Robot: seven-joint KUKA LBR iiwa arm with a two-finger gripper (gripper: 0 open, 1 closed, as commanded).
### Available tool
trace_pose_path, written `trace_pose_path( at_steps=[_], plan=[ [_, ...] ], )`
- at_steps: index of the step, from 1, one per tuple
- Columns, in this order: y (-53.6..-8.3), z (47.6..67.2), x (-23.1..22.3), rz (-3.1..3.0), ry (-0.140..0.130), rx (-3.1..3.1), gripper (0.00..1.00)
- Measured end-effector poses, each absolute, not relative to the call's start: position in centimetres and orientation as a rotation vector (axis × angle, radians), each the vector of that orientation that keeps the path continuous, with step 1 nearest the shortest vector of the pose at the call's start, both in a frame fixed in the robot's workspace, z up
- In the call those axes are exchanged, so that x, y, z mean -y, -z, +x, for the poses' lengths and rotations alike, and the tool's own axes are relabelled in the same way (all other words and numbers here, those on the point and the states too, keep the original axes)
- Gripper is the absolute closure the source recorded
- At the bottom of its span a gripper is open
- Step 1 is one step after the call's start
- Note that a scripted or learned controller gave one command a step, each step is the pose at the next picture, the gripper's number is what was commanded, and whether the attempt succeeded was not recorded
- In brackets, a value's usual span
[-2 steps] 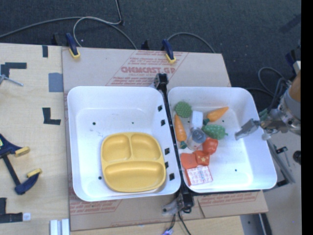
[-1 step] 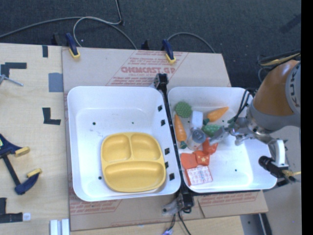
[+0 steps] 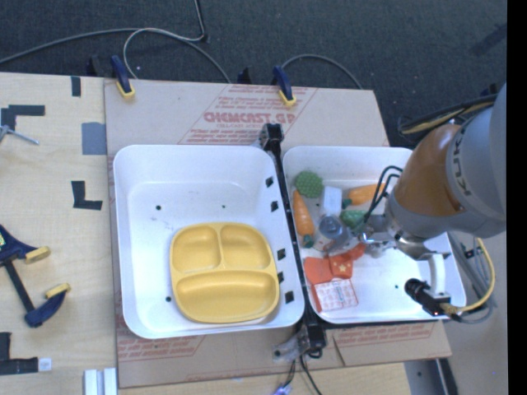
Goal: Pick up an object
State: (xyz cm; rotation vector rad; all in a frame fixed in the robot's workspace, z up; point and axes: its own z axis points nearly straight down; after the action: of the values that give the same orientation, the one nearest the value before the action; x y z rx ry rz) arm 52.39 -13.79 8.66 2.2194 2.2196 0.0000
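Note:
The right bin [image 3: 387, 299] holds a cluster of small items along its left side: a green broccoli-like piece [image 3: 309, 183], an orange carrot [image 3: 302, 214], a white block [image 3: 332, 197], an orange piece [image 3: 362, 194], a small green item [image 3: 352, 217], a grey item [image 3: 331, 227], a red piece [image 3: 328, 267] and a red-and-white packet [image 3: 336, 295]. My gripper [image 3: 366, 241] is low in this bin, just right of the grey and green items and above the red piece. The wrist hides its tip.
The left bin [image 3: 140, 188] holds a yellow divided plate [image 3: 224, 271]. A black divider clip [image 3: 272, 136] sits between the bins. Blue clamps [image 3: 122, 76] hold the cardboard at the back. The arm's body [image 3: 445, 179] covers the right bin's right side.

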Motion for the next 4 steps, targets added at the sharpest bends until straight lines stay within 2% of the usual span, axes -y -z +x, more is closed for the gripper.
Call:
trace_pose_path(
  at_steps=[1, 2, 3, 4],
  plan=[
    [-8.7, 56.1, 11.4, 2.216, -0.003, -2.22, 0.0],
    [-8.7, 50.4, 12.4, 2.216, -0.004, -2.217, 0.0],
    [-8.7, 48.6, 10.1, 2.214, -0.005, -2.215, 0.0],
    [-9.7, 48.7, 10.1, 2.214, -0.004, -2.213, 1.0]
  ],
)
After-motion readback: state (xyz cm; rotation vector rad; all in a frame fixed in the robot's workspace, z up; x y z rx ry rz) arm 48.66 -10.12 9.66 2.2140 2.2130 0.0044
